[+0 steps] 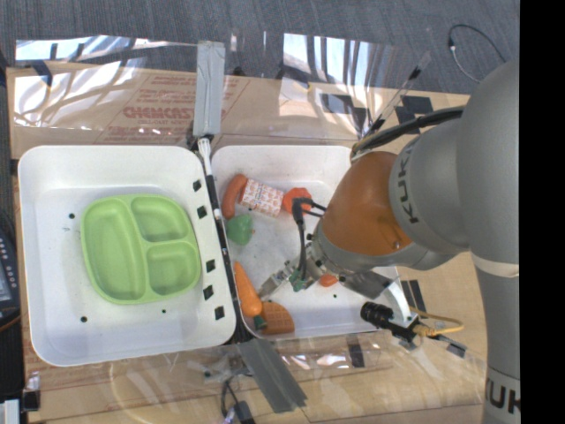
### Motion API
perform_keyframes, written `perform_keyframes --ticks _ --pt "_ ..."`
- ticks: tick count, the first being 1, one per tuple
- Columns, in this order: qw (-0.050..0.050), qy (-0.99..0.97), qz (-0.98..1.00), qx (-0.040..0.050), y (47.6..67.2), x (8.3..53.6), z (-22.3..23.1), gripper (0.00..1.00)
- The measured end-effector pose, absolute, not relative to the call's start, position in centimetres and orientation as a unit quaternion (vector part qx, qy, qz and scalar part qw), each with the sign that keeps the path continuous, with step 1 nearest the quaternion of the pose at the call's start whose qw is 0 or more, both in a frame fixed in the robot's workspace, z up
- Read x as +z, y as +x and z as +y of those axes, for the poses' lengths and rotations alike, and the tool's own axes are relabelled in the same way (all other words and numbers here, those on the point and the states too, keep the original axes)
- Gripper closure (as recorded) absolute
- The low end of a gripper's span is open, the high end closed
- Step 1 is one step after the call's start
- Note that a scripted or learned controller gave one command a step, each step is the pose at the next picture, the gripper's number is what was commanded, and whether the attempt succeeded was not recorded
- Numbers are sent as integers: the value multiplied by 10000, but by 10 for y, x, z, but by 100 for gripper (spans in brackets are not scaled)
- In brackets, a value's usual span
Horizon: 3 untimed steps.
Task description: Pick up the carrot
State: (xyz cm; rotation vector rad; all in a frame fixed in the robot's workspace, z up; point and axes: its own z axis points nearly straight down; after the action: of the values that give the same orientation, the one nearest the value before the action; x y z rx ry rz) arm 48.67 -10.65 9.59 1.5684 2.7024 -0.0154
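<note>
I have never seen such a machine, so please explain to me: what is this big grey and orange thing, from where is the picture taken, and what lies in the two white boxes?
It is a robot arm, photographed from one camera above the bench, looking down. It reaches in from the right, and its gripper hangs low in the right bin. That bin holds toy food: the carrot near its left wall, a green piece, a wrapped sausage-like item and a brownish piece. The left bin holds a green divided plate. I cannot see anything held.
</note>
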Motion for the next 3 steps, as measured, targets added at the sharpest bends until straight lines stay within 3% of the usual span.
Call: perform_keyframes --ticks 1,2,3 --pt "140 4728 8811 -13 483 96 -107 0" --pt "3 4752 8799 -2 493 91 -129 0" --pt "106 4701 8825 -30 483 95 -108 0"
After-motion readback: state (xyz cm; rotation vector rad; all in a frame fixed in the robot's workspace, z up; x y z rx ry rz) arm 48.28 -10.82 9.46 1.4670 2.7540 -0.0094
